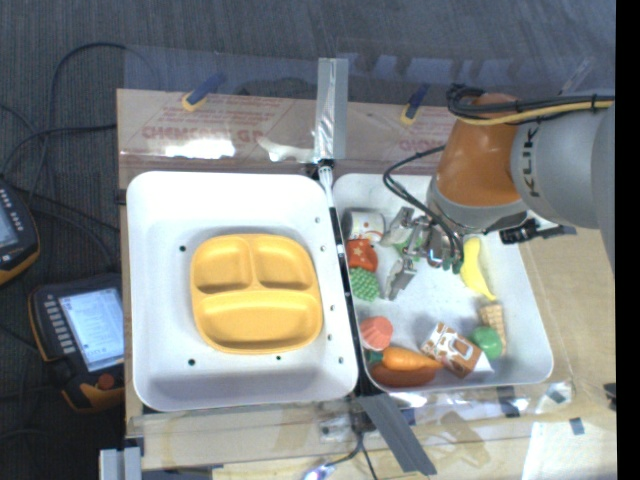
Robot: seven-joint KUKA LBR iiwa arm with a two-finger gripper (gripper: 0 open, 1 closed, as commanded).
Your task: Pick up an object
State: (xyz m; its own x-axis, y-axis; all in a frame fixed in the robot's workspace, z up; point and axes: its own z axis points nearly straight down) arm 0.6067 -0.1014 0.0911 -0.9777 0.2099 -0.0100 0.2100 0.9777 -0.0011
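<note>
My gripper hangs over the upper middle of the right bin, its two metal fingers spread apart with nothing between them. Just left of it lie a green ridged piece, a red toy and a white item. A yellow banana lies to its right, partly under the wrist. Along the bin's front sit an orange carrot, a pink round piece, a small printed carton and a green ball.
The left bin holds a yellow divided plate. A metal divider runs between the bins. The orange-banded wrist covers the right bin's back edge. Cables and a handheld screen lie off the bench at left.
</note>
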